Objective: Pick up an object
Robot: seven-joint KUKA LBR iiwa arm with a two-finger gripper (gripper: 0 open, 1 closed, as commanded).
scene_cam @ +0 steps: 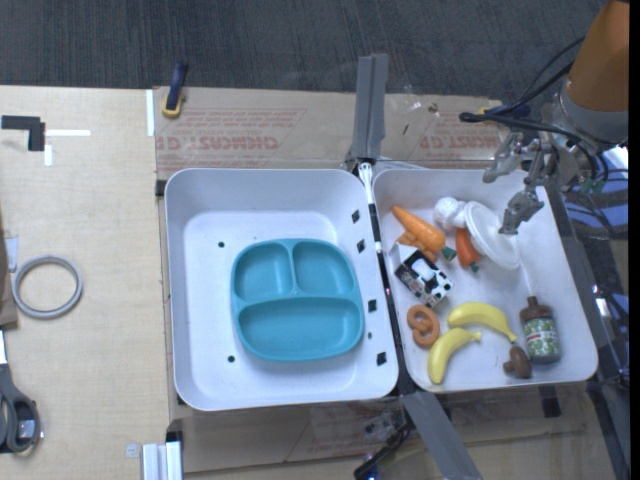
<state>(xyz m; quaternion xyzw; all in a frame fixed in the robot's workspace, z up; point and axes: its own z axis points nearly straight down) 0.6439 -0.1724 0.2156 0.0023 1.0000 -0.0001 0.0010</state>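
Observation:
The right bin [575, 298] holds an orange carrot [418, 228], a white round toy [490, 234], a small red piece [467, 250], a black-and-white cow [423, 276], a pretzel [424, 325], two bananas [481, 316] [449, 353], a brown bottle [540, 331] and a small brown lump [517, 365]. My gripper [510, 186] hangs over the bin's far right part, just above and right of the white toy. It is open, with nothing between its fingers.
The left bin [195, 268] holds a blue divided plate [297, 298]. On the bench to the left lie a grey tape roll [45, 286] and scissors [18, 423]. A blue-and-yellow tool [177, 90] rests on the cardboard behind the bins.

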